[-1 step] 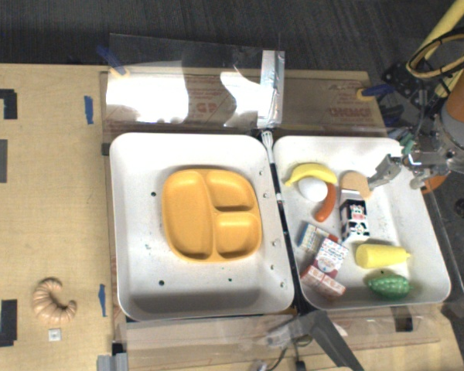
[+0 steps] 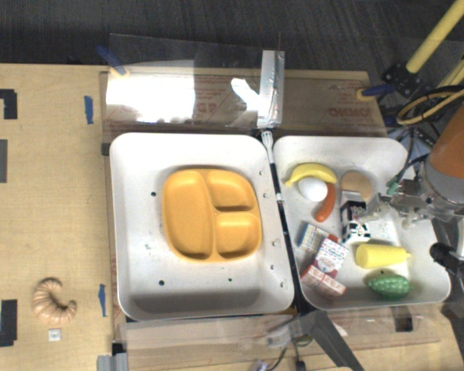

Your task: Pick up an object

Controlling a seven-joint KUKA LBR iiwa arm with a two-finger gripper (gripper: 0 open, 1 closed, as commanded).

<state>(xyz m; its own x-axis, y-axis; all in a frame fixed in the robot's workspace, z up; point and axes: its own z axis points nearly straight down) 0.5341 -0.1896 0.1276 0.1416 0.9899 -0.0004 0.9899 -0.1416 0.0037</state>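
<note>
My gripper [image 2: 356, 224] sat low in the right bin [image 2: 417, 151], amid toys w/ yellow block [image 2: 380, 254] just near-right. Grip state: couldn't tell, prob. nothing held. I'd best center on the block, then close squarely.

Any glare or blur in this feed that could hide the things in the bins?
Camera view: strong glare on the clear sheet behind the left bin; the yellow tray is evenly lit with a soft sheen; items in the right bin are small and slightly soft; the arm at the right edge is cropped.
</note>
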